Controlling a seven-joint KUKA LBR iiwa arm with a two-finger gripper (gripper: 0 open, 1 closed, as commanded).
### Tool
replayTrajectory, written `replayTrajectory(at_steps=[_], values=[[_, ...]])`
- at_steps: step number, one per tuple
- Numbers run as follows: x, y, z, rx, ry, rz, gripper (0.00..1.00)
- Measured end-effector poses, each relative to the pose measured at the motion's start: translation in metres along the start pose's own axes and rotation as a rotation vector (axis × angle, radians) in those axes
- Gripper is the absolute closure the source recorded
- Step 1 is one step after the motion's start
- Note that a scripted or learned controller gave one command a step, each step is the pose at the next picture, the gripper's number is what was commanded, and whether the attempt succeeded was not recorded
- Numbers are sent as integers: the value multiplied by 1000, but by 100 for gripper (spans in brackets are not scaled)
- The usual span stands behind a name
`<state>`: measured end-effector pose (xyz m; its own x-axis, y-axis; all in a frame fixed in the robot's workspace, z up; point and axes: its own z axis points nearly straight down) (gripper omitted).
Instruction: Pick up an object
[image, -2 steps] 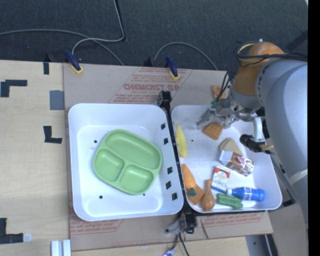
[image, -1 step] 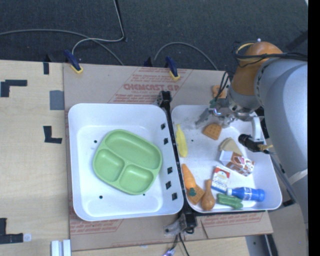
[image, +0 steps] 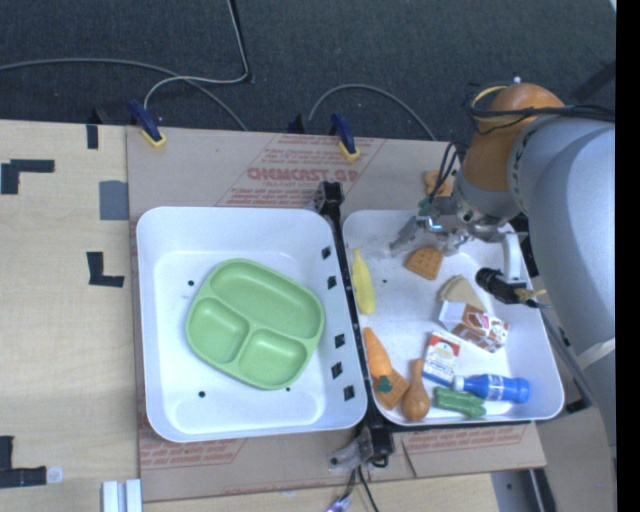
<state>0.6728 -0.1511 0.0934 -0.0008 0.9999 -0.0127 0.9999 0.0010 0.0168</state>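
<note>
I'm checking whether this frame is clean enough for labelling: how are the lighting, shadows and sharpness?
Camera view: lighting is even and diffuse, with soft shadows along the inner walls of the left bin around the green plate; the white floor of the right bin is bright but not blown out; small items such as the blue bottle look slightly soft; the tool is a little blurred, and the arm looms large.

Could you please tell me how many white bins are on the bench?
2. The left bin holds a green divided plate; the right bin holds the small food items, with the arm over its far right corner.
</note>
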Motion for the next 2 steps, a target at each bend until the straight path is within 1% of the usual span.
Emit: replayTrajectory(at_steps=[1,2], values=[[3,0,0,-1,0,0,0],[-1,0,1,1,6,-3,0]])
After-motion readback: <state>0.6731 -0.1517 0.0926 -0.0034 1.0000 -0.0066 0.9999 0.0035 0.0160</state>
